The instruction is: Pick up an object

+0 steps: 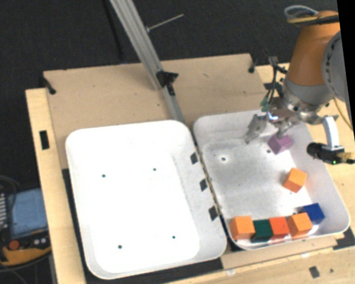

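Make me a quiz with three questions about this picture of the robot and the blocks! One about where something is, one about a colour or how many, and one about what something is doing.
1. Where is the purple block?
A. In the left bin
B. In the right bin, close under the gripper
C. On the bench outside the bins

2. What colour is the block at the right end of the row along the right bin's near edge?
A. Blue
B. Yellow
C. White

3. How does the lone orange block lie?
A. Stacked on another block
B. Between the gripper's fingers
C. Alone on the bin floor

Answers:
1 B, it lies in the right bin just below the gripper.
2 A, the blue block ends that row.
3 C, it touches no other block.
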Robot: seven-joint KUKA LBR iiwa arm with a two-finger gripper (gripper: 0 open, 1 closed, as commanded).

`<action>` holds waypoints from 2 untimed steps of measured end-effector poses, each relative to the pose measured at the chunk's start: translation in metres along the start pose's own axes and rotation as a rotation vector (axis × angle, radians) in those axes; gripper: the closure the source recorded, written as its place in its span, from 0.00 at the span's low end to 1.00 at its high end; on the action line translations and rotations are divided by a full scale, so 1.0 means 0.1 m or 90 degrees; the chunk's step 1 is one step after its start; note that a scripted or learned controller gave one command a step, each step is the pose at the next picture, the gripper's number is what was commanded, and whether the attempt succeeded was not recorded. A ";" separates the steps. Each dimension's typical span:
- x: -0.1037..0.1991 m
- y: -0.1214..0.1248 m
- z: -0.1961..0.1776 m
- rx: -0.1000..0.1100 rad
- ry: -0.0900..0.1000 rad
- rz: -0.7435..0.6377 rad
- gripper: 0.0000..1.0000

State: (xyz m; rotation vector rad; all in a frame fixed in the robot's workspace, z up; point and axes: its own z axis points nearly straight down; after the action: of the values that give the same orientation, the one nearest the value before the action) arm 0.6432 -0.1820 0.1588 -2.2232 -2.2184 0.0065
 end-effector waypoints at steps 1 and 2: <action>0.06 0.05 0.57 -0.001 0.000 -0.004 0.00; 0.05 0.07 0.42 -0.006 0.000 -0.004 1.00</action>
State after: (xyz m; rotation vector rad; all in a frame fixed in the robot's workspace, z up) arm 0.6502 -0.1766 0.1167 -2.2207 -2.2305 -0.0027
